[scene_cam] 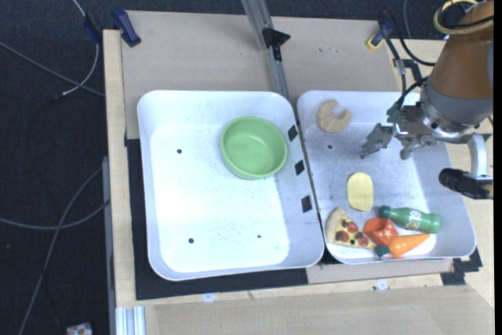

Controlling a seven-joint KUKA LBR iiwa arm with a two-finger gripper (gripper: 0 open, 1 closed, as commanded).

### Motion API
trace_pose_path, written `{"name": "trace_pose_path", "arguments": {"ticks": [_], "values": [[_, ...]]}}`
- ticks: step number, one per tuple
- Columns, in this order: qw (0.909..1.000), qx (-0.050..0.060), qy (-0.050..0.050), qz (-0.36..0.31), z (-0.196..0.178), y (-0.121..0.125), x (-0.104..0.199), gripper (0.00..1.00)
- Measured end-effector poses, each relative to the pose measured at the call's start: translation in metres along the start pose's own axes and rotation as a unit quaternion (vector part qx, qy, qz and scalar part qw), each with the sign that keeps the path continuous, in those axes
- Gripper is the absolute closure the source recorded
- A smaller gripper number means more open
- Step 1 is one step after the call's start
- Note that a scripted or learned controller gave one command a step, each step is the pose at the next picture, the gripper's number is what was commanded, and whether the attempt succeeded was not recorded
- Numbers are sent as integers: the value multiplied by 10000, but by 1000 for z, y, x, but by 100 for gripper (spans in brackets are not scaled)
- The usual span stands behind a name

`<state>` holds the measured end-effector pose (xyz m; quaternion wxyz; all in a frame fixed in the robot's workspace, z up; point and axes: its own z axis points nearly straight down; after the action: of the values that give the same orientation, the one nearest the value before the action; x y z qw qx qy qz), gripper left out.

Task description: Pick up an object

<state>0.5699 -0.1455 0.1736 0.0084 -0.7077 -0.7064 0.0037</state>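
**Tool spread above the right bin, nothing between its fingers**

You are looking down on the tan surface (204, 51), which carries two shallow white bins side by side. The left bin (196, 231) is the larger patch of white in your view, and it holds one green bowl (253, 146) sitting upright near its far right corner. The right bin (408, 184) holds all the small items.

The arm (464, 67) comes in from your right, its orange band showing above the grey wrist. The tool (392, 143) sits over the far part of the right bin with its fingers spread apart; one finger (376, 141) points toward the bin's middle. You can see nothing pinched between them.

The things you could pick up lie in the right bin. A green bottle (409, 218) lies on its side near the front edge. Just in front of it are a red pepper (380, 231) and an orange carrot (408, 245), touching or nearly so. A pizza slice (347, 231) lies beside them at the front left corner. A yellow oval piece (360, 191) sits just behind the pizza slice, below the tool in your view. A tan curved piece (334, 116) lies at the far left corner, left of the tool and apart from it.
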Motion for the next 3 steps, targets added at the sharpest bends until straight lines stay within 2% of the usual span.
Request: {"name": "trace_pose_path", "arguments": {"ticks": [1,2,3], "values": [[10000,-1,5,-6,46,-1,8,0],[10000,-44,5,-1,30,1,8,100],[9999,-121,-35,-10,-22,8,1,100]]}}
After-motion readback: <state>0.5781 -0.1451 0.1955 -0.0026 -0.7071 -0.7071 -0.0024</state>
